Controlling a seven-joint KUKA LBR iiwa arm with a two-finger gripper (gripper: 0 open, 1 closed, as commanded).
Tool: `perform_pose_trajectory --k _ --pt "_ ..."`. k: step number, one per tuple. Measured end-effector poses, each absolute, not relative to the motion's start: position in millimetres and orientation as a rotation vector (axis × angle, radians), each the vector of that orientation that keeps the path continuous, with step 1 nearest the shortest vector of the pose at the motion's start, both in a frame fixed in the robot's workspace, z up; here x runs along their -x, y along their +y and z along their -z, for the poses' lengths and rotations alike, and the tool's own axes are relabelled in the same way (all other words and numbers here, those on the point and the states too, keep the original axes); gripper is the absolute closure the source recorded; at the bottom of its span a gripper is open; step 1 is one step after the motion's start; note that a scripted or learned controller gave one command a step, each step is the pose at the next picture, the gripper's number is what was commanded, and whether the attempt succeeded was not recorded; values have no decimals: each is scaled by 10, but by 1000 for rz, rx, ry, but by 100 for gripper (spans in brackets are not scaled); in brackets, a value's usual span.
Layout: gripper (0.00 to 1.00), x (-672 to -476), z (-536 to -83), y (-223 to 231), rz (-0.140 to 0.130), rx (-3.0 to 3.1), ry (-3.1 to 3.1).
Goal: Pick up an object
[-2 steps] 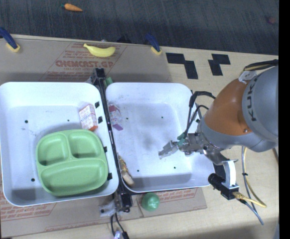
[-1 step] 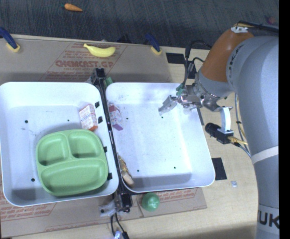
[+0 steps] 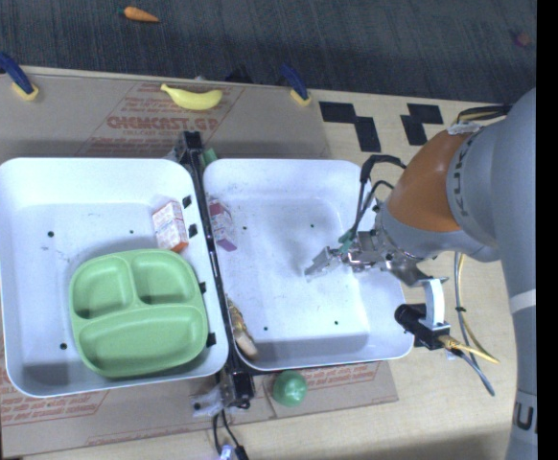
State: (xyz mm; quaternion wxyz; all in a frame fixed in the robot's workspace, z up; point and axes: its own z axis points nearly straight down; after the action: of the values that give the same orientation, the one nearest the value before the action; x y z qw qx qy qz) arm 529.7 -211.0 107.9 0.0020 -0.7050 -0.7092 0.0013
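Counter (image 3: 432,391): we see two white bins side by side.
Tool (image 3: 319,264): over right bin (image 3: 289,185); we cannot tell its opening or hold.
Left bin (image 3: 30,199): green tray (image 3: 140,311).

Around the hand (image 3: 325,262): we see bare floor of the right bin (image 3: 289,338) on every side; free passage.
Far from the hand, at the divider: a small packet (image 3: 220,223) and a tan object (image 3: 240,333) crowd the right bin's far edge.
Beyond the divider: a green tray (image 3: 140,310) fills much of the left bin (image 3: 20,257); a snack packet (image 3: 170,224) sits above it.
Tabletop (image 3: 423,401): a green ball (image 3: 290,387) lies below the bins, a banana (image 3: 192,95) above.
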Motion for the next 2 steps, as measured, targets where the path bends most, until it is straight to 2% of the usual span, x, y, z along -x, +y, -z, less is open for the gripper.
perform_pose_trajectory --k 1,2 --pt "0 -4835 -1015 -1780 -3 2211 -2225" --pt "0 -5532 -919 -2109 -1 2215 -2226"
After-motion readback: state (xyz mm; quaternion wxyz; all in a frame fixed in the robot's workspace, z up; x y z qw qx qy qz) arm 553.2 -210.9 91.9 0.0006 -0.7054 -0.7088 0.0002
